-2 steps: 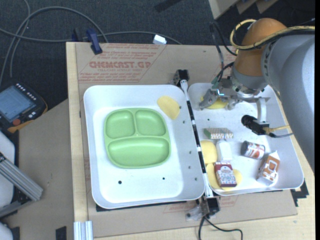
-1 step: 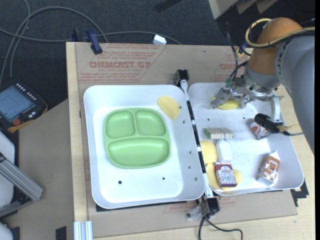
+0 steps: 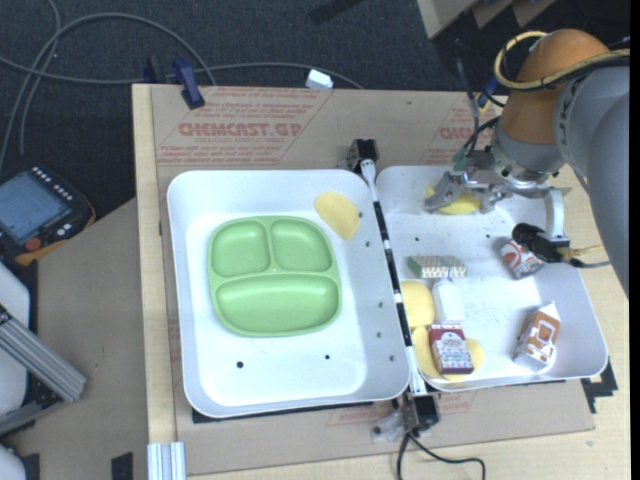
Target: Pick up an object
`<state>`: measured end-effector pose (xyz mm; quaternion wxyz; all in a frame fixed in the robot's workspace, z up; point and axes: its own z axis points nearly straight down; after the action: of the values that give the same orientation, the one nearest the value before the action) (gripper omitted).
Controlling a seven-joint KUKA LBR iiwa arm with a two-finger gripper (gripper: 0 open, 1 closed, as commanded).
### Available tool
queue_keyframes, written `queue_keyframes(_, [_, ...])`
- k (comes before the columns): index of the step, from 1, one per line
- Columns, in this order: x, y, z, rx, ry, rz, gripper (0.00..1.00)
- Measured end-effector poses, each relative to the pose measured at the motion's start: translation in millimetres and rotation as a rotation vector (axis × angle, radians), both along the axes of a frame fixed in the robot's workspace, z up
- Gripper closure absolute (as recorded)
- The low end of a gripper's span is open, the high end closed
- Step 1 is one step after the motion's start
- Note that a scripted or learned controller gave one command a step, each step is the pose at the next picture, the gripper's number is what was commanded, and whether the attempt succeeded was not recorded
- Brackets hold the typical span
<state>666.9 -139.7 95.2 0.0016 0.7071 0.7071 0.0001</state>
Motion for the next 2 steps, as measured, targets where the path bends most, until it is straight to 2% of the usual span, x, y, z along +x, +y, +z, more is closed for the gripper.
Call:
queue_keyframes(1, [-49.4, -28.2, 17.1, 0.002, 0.004, 0.000, 1.00])
queue_keyframes(2, [-49.3, -27.8, 17.0, 0.003, 0.004, -0.001, 0.00])
